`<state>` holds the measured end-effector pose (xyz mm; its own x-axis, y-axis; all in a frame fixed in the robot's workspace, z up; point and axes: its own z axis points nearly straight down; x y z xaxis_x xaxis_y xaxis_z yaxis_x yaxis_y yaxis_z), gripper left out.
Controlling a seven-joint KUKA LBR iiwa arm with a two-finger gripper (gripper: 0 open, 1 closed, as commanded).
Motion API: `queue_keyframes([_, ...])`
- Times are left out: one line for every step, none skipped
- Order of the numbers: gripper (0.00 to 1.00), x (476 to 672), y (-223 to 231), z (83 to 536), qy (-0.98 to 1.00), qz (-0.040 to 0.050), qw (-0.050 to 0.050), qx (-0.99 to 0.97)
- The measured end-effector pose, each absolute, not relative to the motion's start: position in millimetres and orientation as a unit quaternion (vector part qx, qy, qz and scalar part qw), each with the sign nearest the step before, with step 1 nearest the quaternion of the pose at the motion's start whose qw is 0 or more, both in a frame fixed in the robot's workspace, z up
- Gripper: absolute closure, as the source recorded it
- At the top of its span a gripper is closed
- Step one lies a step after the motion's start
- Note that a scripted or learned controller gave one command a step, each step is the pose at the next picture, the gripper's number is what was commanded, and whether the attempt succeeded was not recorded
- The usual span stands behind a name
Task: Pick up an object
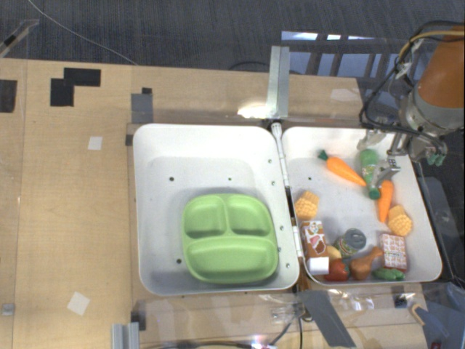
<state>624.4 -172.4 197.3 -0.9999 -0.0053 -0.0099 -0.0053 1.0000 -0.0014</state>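
Right bin, upper right part — gripper hangs over a pale green item; the fingers' state cannot be told. Carrots, two: one lies just left of the gripper, long axis slanting, green tip toward upper left; the other lies just below the gripper, near upright, green end up. Corn pieces, two: one by the divider, one at right. Small cartons, two. Can, one. Left bin — one green divided plate.
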Motion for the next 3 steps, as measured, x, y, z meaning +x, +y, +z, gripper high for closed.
queue_keyframes([0.0, 632.2, -206.6, 90.3, 1.0, -0.002, 0.008, 0.014])
queue_keyframes([0.0, 609.3, -178.4, 88.6, 0.999, -0.0006, 0.006, 0.032])
queue_keyframes([0.0, 655.1, -108.1, 88.1, 1.0, 0.0015, 0.006, 0.016])
